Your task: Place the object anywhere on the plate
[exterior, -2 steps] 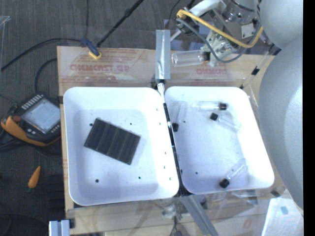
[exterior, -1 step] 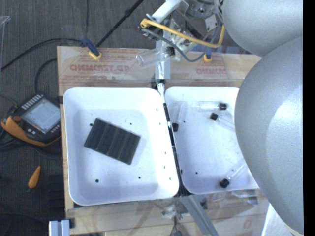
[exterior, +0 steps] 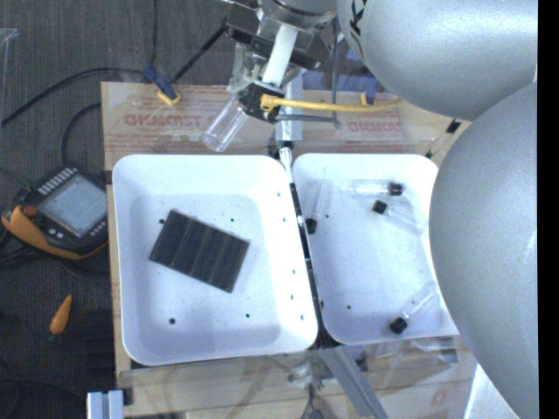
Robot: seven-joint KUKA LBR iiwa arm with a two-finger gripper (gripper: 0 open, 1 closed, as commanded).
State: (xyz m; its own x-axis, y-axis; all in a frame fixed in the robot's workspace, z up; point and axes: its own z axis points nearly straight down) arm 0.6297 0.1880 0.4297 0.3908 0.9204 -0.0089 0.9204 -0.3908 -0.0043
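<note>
A dark ribbed rectangular plate [exterior: 199, 250] lies slightly askew on the floor of the left white bin [exterior: 131, 321]. My gripper [exterior: 244, 92] hangs above the bench's back edge, just beyond the left bin's far right corner. It is shut on the upper end of a clear plastic tube [exterior: 222, 127]. The tube slants down and to the left, in the air, over the cardboard behind the bin.
The right bin [exterior: 349, 326] holds several clear tubes with black caps: one at the back [exterior: 376, 187], one beside it [exterior: 395, 215] and one at the front right [exterior: 410, 312]. A handheld controller [exterior: 65, 209] lies left of the bench.
</note>
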